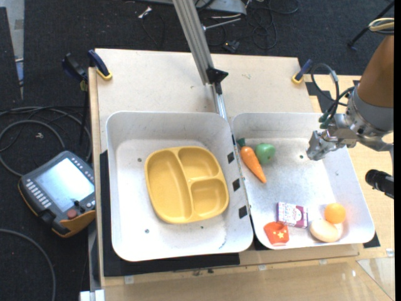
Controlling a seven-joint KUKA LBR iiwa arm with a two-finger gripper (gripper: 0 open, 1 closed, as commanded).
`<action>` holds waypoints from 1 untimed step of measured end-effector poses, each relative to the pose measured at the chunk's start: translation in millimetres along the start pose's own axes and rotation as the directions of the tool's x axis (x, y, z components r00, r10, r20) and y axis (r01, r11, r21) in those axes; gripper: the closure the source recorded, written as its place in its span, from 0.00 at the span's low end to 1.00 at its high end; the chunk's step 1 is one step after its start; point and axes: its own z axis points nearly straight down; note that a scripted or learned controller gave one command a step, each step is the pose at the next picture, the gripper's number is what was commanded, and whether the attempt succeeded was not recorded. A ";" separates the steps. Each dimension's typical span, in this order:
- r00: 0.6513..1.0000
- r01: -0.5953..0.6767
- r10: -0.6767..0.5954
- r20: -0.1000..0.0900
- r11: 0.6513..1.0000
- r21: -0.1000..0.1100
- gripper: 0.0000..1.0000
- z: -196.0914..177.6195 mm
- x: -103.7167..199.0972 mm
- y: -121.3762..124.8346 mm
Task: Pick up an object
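Carrot point(253, 163) lies in rt bin point(351, 187), well left of jaws; jaws' state can't tell.

Bare floor of right bin point(301, 184) between carrot point(253, 163) and gripper point(316, 150).

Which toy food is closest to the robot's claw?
The green one beside the carrot. The others sit farther from the gripper, near the front edge.

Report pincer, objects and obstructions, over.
Pincer low over right bin, upper right part, nothing seen in it. Carrot nearest, to its left. Nothing between them.
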 end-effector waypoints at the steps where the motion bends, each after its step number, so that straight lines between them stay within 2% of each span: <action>1: 1.000 0.000 0.000 0.000 1.000 0.005 1.00 14.1 49.4 17.6</action>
